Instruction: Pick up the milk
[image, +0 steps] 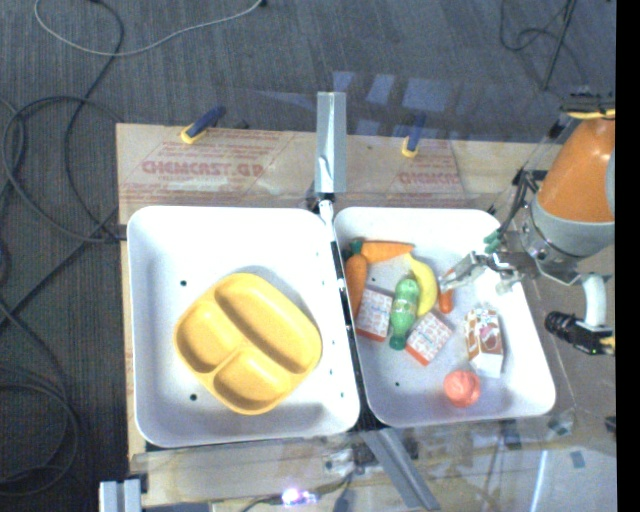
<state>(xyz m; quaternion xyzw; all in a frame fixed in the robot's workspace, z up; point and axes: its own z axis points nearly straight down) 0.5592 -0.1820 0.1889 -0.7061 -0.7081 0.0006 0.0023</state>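
Lying flat near metal pincer (478, 268), boxy cardboard milk carton (484, 340)

My arm (578, 200) is a rounded orange band above a grey wrist, with thin dark cables alongside and a slim metallic two-finger gripper (468, 270) at its tip.

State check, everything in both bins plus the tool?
Yellow three-compartment plastic plate: flat in left bin.
Small milk carton: lying down, right bin, untouched.
Green plastic bottle: lying down.
Yellow banana: lying beside bottle.
Red round fruit: loose, near front wall.
Tool: above right bin, holding nothing.
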